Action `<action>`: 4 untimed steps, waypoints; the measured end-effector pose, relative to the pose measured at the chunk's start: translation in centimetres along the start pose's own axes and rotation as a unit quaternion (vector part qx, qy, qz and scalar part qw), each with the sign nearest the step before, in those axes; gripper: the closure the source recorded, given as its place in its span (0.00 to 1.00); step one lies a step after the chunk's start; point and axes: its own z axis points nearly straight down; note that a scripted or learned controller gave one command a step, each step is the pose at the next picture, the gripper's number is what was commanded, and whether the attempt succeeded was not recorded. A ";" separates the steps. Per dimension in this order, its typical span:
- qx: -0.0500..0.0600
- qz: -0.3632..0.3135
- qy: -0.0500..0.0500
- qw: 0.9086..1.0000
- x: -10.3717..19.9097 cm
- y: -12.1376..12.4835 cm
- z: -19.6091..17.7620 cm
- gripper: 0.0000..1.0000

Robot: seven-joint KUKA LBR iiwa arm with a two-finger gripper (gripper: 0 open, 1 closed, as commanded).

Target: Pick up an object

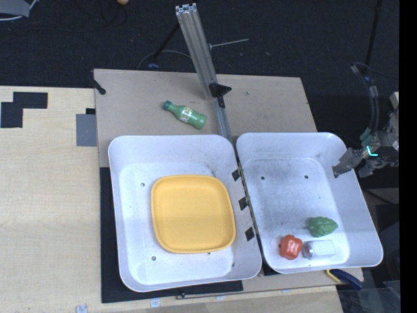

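Hovering at the right bin's [287, 150] outer rim, my end effector [345, 166] sits well apart from anything to grab; I cannot tell how it is set. This looks like the approach step. Candidates cluster in that bin's near corner: a green object [322, 225], a red object [290, 246], and a small white object [319, 248] just beside it. Next I'd need to travel over one and descend. A yellow plate [193, 213] fills the left bin [130, 155].

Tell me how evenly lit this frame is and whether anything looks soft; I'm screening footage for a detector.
Camera view: the left bin and right bin are brightly, fairly evenly lit, the yellow plate near saturated; the floor behind is very dark; the gripper at the right bin's rim is dim and soft; the small white object barely separates from the bin.
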 end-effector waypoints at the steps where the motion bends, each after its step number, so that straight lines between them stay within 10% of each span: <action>1: 0.000 0.000 0.000 1.000 0.0 0.0 0.0 0.00; 4: 0.002 0.000 0.000 1.000 0.5 0.8 13.0 0.00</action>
